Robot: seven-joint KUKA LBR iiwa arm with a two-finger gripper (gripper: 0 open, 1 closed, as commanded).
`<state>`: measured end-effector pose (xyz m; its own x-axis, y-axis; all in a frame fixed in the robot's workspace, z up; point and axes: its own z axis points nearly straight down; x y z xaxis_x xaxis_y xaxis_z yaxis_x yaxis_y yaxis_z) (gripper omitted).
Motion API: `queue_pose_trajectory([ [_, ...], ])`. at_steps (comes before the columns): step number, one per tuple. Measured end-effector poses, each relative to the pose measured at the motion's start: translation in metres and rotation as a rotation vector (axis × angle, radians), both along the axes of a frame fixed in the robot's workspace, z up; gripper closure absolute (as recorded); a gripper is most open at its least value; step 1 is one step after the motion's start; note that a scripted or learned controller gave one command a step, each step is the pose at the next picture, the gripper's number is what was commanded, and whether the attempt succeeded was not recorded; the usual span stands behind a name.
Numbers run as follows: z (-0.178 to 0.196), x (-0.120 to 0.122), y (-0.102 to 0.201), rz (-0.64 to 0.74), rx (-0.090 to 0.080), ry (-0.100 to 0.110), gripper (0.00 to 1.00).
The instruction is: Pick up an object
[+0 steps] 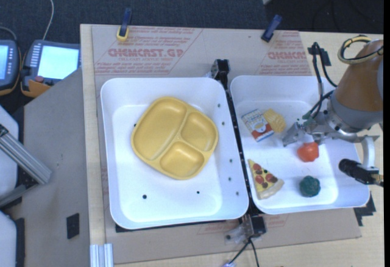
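Red tomato (309, 152), right bin (244, 92): gripper (303, 135) just above, finger state indiscernible. Advice: centre over tomato, descend straight, then close.

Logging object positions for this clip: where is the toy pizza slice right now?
The toy pizza slice lies in the right bin, at its near-left corner, left of the dark green ball and below the small carton.

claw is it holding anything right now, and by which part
It cannot be told. The claw sits low in the right bin, just above the tomato, but nothing shows between its tips.
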<state>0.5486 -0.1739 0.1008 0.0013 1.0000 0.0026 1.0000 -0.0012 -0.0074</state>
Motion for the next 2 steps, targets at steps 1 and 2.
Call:
queue_pose_trajectory([
  [1,0.015,0.002,-0.001,0.000,-0.004,-0.009,1.00],
  [2,0.058,0.005,0.001,0.002,-0.005,-0.013,1.00],
])
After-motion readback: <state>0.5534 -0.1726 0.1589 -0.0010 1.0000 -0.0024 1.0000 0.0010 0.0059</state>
